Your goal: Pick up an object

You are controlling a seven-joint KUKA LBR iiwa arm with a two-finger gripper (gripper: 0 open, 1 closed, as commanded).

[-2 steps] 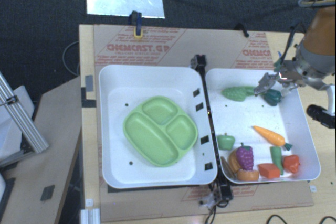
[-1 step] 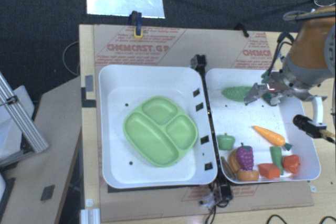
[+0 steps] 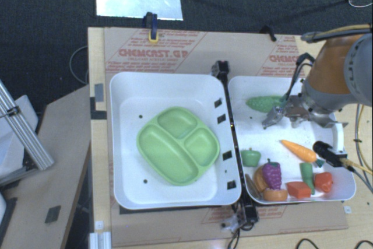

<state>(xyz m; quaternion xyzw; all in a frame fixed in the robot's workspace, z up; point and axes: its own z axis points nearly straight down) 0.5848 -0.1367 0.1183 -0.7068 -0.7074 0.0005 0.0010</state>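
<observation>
Hovering low in the right bin (image 3: 245, 90), my hand (image 3: 274, 118) hangs just right of the green cucumber (image 3: 263, 103), fingers parted and holding nothing, placed there, I judge, to close on that cucumber, the nearest object.

The arm (image 3: 344, 67) ran off the right edge, so its upper part was cut away. Its wrist hid the right end of the green pod (image 3: 265, 103) and part of the right bin's (image 3: 245, 143) far wall. In that bin's near corner the toys (image 3: 291, 181) lay heaped, overlapping one another; what several were could not be told. At the lower left, a metal frame (image 3: 23, 131) was cut by the left edge. The bench's (image 3: 175, 46) near edge partly ran out of view.
</observation>
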